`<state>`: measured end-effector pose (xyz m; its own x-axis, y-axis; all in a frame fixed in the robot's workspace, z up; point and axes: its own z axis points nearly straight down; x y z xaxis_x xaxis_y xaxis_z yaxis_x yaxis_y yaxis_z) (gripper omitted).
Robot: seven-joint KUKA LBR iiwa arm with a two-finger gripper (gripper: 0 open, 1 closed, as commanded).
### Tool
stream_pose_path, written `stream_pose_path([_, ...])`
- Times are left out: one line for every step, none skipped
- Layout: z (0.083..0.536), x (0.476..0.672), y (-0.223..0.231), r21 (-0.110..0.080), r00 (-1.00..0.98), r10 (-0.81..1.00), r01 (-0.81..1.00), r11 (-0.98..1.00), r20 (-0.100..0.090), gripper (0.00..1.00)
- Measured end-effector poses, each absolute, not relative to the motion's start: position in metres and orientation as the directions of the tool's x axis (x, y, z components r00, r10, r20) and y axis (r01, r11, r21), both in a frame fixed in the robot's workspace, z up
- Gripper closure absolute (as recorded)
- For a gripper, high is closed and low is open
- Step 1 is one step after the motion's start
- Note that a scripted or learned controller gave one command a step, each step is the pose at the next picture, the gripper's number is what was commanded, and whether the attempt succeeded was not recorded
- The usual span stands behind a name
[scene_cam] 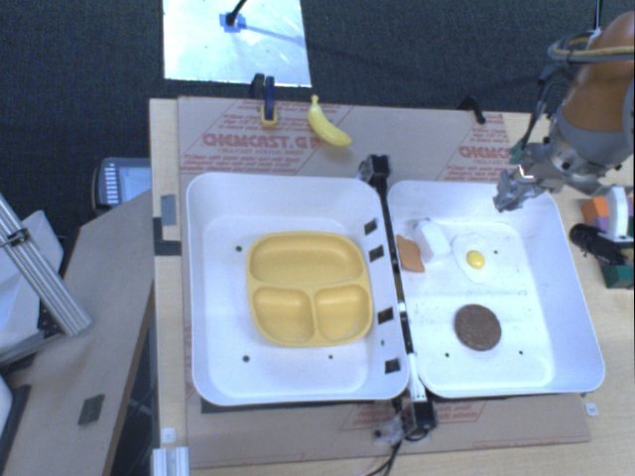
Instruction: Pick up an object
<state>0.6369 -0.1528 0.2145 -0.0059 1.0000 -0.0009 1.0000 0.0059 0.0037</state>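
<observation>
The flat toy fried egg — white plastic with a raised yellow yolk — looks light, stiff and a little slick. Lying so low, it is probably best pinched across its thin rim rather than over the yolk. It sits in the right shallow white bin, just right of a small white block and an orange wedge, with a brown round patty nearer the camera. The grey two-finger gripper hovers over the bin's far rim, up and right of the egg — whether it is clenched or released I cannot tell.

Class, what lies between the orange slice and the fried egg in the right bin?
A small white block, seen in the camera view.
</observation>
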Motion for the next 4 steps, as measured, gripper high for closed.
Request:
stream_pose_path([0.227,0.626,-0.099,0.002,-0.009,1.000,1.000,0.009,0.002,1.00])
stream_pose_path([0.218,0.609,-0.050,0.000,-0.009,1.000,1.000,0.009,0.002,1.00])
stream_pose_path([0.214,0.592,0.010,-0.001,-0.010,1.000,1.000,0.010,0.002,1.00])
stream_pose_path([0.228,0.578,0.062,0.002,-0.010,1.000,1.000,0.010,0.003,1.00])
